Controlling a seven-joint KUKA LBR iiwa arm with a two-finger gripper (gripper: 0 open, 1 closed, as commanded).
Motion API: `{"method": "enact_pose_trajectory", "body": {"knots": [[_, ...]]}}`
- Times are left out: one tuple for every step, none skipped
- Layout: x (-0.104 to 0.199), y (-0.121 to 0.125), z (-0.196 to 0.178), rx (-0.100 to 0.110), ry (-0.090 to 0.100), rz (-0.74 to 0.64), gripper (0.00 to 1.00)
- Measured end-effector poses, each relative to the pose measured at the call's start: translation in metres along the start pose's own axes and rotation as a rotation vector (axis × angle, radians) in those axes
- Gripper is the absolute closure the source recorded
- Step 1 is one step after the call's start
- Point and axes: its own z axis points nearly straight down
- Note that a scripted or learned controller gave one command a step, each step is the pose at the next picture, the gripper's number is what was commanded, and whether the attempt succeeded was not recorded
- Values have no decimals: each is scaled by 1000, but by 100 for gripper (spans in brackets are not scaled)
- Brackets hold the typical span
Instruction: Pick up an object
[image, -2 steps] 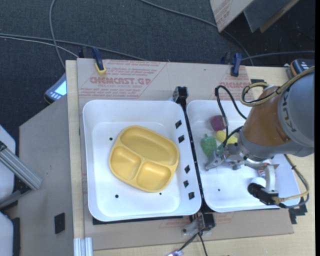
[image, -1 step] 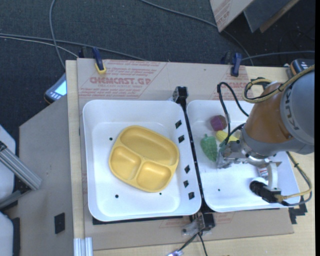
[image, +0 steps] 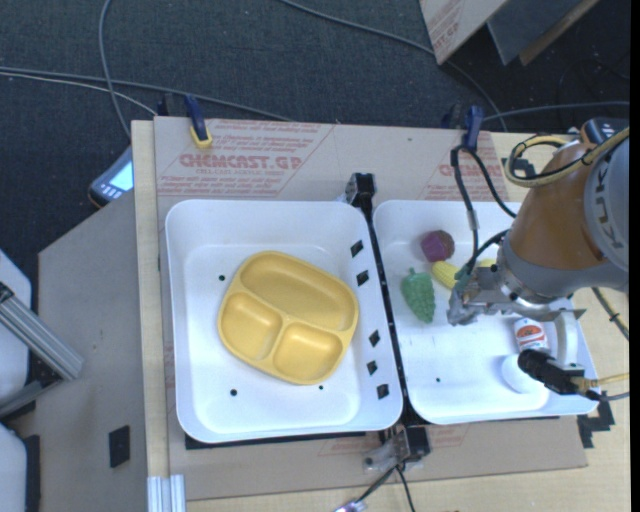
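Observation:
The right bin (image: 470, 400) holds several small things. A purple round item (image: 436, 244) lies at the back, a yellow piece (image: 444, 272) sits just in front of it, and a green bumpy item (image: 419, 296) lies left of centre. A small bottle (image: 527, 345) with a white cap and a red label lies near the front right. My gripper (image: 465, 303) reaches down into this bin from the right, just to the right of the green item and in front of the yellow piece. The arm hides part of the bin behind it.
The left bin (image: 190, 300) holds a yellow divided plate (image: 288, 316). A black divider with clips (image: 372, 300) runs between the bins. Cables (image: 470, 190) trail over the right bin's back edge. Bare bin floor lies in front of the gripper.

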Motion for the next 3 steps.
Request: {"method": "enact_pose_trajectory", "body": {"knots": [[-3, -2, -44, -1, 0, -1, 100], [-8, 1, -89, -2, 0, -1, 100], [-9, 9, -134, -2, -1, -2, 100]]}}
